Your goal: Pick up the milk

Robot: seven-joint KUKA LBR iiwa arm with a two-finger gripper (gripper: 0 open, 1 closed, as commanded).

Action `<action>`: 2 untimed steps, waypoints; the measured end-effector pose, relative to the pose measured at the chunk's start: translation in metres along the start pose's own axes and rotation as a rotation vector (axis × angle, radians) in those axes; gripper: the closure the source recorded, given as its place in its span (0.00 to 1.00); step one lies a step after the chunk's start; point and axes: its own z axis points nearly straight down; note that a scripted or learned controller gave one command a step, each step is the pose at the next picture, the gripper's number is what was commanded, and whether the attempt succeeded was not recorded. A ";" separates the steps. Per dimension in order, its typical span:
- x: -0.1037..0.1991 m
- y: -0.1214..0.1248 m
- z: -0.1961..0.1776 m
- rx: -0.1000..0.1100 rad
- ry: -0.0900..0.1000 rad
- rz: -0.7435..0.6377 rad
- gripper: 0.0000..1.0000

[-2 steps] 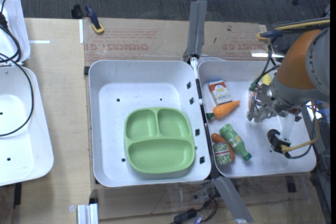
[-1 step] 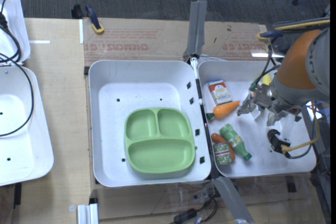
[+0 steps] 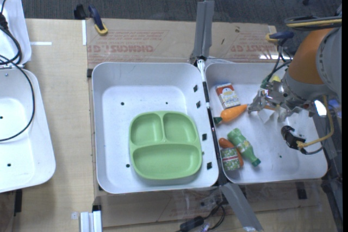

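Note:
The milk [image 3: 228,95] is a small white carton with a red label, lying flat at the upper left of the right bin [image 3: 304,168]. My gripper [image 3: 271,108] hovers in the same bin, to the right of the carton and slightly nearer the camera. It is open, with nothing between its fingers. One fingertip [image 3: 255,108] is close to the thick end of an orange carrot [image 3: 234,113], which lies just below the milk.
A green bottle [image 3: 243,146] and a packet of vegetables [image 3: 231,159] lie at the right bin's lower left. The left bin [image 3: 109,117] holds a green divided plate [image 3: 165,145]. A black cable loop [image 3: 293,138] hangs below the wrist.

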 end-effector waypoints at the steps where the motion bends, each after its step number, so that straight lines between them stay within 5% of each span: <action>1: 0.000 0.000 -0.009 0.002 -0.001 -0.003 1.00; 2: 0.035 0.005 -0.119 0.000 -0.001 -0.032 1.00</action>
